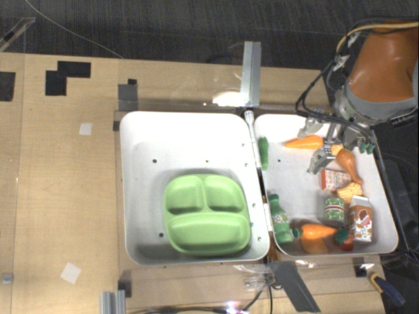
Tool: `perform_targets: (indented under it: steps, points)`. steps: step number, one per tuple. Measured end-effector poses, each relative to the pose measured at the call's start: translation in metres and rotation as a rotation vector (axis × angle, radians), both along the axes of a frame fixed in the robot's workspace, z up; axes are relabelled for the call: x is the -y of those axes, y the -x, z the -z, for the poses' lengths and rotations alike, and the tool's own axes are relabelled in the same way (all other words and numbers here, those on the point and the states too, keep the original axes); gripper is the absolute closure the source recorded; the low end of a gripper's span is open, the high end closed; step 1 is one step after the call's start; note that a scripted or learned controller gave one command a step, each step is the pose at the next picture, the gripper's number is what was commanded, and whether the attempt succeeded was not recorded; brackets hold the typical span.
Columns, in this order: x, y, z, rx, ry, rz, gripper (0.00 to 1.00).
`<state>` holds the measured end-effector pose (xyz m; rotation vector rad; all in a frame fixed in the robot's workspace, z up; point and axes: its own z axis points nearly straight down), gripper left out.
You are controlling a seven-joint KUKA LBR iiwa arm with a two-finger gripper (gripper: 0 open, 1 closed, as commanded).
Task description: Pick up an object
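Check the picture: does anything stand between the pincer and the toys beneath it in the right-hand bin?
Nothing visible does. The pincer hangs directly over the right white bin, beside the orange plastic carrot and tan toy drumstick, with no cover or barrier between.

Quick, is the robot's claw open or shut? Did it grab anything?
Gripper: open, holding nothing, above the right bin beside the toy carrot.
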<state>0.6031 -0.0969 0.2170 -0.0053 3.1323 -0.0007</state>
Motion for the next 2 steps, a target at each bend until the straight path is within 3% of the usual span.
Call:
perform_targets:
  steps: [1,2]
  points:
    - [0.027,0.030,0.120,0.002,0.002,-0.149,0.00]
    - [0.029,0.090,0.126,0.011,0.003,-0.049,0.00]
